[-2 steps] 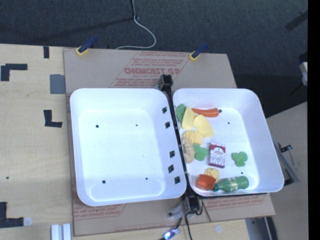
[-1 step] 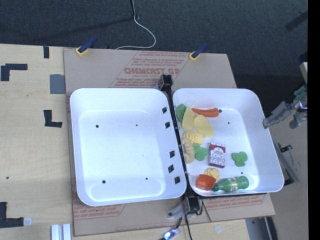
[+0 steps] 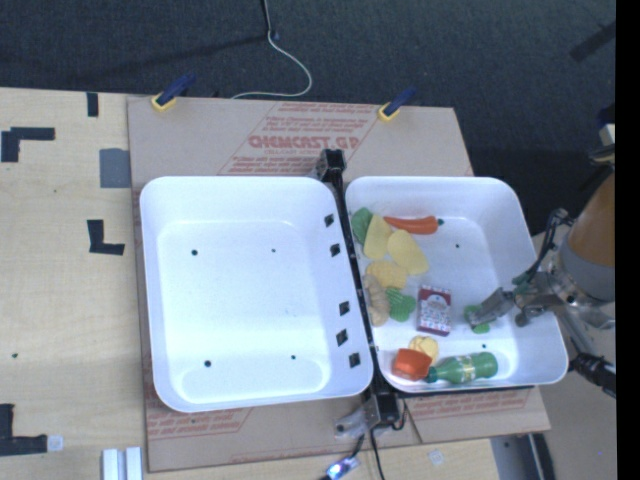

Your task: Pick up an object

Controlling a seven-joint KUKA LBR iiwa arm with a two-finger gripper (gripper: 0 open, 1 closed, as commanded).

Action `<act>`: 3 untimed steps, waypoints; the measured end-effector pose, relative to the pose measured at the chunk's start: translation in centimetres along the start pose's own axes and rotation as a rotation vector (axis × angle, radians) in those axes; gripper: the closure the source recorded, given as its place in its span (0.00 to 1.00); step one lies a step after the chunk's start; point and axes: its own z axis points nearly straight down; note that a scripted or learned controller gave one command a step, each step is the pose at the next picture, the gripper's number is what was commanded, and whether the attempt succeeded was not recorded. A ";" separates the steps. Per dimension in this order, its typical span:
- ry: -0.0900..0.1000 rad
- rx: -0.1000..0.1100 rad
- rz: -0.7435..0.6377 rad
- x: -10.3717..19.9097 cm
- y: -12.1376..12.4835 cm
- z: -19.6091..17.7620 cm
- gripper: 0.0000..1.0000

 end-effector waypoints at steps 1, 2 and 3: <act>-0.010 -0.024 -0.006 5.4 4.0 5.6 1.00; -0.005 -0.027 -0.010 11.4 8.4 -3.0 1.00; -0.007 -0.027 -0.011 17.7 14.4 -9.4 1.00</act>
